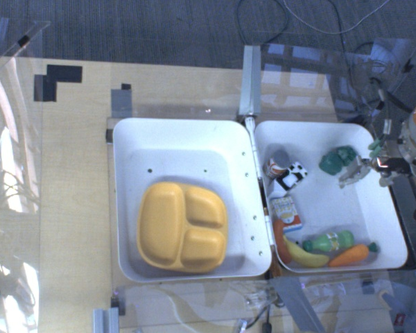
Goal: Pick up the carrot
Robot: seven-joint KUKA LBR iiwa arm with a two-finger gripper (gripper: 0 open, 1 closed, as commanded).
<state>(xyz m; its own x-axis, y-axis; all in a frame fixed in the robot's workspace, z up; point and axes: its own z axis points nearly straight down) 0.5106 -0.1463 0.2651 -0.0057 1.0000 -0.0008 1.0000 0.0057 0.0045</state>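
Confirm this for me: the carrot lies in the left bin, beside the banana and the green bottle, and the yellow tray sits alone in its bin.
One detail is wrong. In the camera view the carrot lies in the right bin, along its near edge, beside the banana and the green bottle. The yellow tray does sit alone in the left bin.

Carrot (pixel 349 256) at right bin (pixel 395 217) front edge (beside banana (pixel 301 252), green bottle (pixel 329 242)); pincer (pixel 369 168) hovering above far right; yellow tray (pixel 182 225) in left bin (pixel 173 141).
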